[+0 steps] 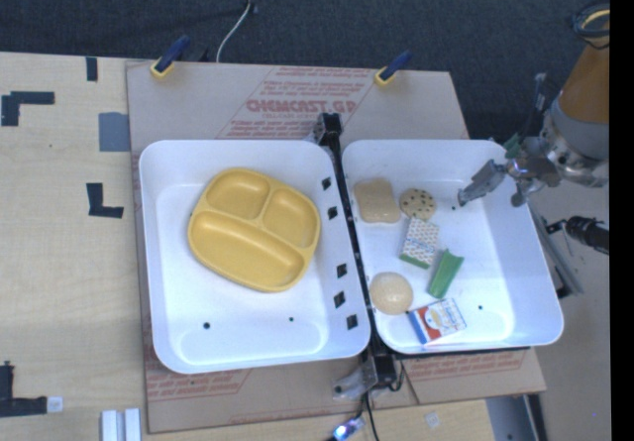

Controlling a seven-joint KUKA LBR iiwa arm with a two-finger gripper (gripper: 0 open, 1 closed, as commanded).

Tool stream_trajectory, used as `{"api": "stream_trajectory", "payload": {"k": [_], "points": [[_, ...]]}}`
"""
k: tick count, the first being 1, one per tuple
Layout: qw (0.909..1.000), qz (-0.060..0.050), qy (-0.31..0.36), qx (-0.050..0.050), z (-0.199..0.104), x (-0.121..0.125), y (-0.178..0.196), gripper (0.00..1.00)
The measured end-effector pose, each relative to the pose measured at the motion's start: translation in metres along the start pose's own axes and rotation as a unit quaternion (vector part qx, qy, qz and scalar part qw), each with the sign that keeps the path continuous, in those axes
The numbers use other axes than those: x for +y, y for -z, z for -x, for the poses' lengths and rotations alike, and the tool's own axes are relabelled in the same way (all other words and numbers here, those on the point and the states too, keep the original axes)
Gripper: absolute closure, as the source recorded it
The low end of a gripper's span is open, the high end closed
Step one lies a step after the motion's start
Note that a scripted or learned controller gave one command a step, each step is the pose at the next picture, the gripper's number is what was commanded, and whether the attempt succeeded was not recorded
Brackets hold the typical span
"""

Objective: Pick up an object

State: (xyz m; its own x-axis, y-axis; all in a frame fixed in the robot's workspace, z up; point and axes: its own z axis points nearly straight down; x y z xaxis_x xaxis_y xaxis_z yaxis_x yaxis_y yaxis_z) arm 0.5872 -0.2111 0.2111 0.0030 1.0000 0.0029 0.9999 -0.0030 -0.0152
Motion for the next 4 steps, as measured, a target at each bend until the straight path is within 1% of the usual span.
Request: {"api": "stream_trajectory", "payload": {"k": [1,2,3,4], "points": [[1.0000,0.007,0.002,-0.002,-0.001,0.003,0.009,0.00],[1.0000,0.006,0.003,-0.002,-0.004,0.012,-0.039,0.00],[1.0000,0.004,0.002,-0.002,0.004,0.007,-0.097,0.00],[1.0000,0.009,0.002,-0.002,0.005,0.010,-0.123,0.00]]}}
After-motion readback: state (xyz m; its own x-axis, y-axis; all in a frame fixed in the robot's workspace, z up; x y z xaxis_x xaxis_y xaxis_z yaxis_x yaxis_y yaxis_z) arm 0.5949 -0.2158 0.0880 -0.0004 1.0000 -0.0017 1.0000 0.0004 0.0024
